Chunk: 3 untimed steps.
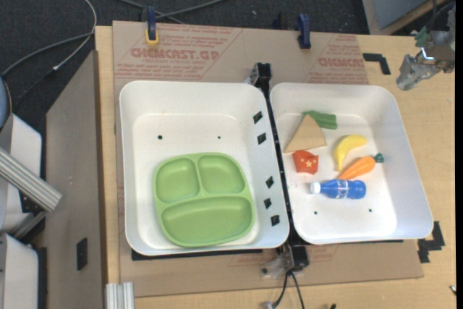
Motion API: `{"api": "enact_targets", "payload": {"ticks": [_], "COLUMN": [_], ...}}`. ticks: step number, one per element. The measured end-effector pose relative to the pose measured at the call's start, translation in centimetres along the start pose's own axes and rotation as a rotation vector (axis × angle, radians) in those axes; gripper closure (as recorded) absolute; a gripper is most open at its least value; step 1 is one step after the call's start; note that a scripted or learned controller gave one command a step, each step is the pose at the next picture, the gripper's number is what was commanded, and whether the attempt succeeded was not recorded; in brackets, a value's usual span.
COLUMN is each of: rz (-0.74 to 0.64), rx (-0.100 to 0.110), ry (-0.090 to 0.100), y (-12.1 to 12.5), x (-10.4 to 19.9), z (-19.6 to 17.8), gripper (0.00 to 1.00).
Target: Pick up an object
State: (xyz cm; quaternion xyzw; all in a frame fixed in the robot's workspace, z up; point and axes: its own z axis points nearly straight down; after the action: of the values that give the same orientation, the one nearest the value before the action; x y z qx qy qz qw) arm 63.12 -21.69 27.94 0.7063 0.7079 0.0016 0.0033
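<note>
The right bin holds several small objects. A tan wedge lies near its left wall with a green piece just behind it. Close together nearby are a red block, a yellow banana, an orange carrot and a blue bottle lying on its side. My gripper hangs outside the bin, beyond its far right corner, well apart from all of these objects.
The left bin holds a green divided plate. A black divider with clips runs between the two bins. Two clamps pin the cardboard sheet at the back edge.
</note>
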Motion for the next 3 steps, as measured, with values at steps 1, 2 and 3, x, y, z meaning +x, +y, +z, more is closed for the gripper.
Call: {"api": "enact_targets", "payload": {"ticks": [1, 2, 3], "rz": [-0.004, -0.003, -0.003], "rx": [0.011, 0.012, 0.012], "ry": [0.006, 0.005, 0.004], "y": [0.4, 0.8, 1.2], "x": [6.4, 10.8, 15.9], "z": [0.9, 1.4, 1.5], "gripper": [1.0, 1.0, 1.0]}}
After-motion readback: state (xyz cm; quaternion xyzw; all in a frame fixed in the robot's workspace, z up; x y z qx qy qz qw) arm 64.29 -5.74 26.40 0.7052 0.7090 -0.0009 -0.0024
